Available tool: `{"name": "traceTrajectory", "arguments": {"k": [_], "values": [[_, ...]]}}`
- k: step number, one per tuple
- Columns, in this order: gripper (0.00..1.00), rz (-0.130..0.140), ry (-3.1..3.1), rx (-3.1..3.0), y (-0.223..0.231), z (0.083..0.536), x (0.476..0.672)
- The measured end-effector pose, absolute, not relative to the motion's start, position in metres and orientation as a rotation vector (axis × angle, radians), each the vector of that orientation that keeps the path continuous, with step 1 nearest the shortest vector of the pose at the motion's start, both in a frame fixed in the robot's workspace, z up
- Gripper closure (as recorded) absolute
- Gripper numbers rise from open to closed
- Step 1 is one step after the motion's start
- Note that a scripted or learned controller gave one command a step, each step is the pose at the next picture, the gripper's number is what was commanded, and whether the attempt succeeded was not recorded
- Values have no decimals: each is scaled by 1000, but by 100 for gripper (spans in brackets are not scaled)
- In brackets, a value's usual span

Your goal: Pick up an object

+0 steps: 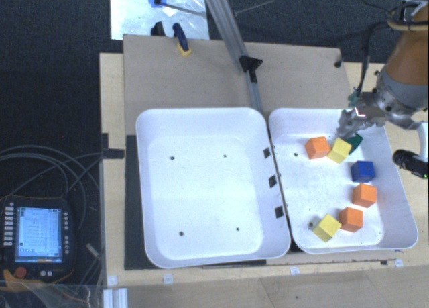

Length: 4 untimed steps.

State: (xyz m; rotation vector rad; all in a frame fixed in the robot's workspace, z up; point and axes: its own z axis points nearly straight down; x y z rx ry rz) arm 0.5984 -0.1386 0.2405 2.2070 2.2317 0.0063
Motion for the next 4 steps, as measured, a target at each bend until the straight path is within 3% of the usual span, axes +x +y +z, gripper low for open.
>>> {"name": "traceTrajectory", "arguments": {"k": [4], "values": [[100,7,2231,2209,72,259,655]]}}
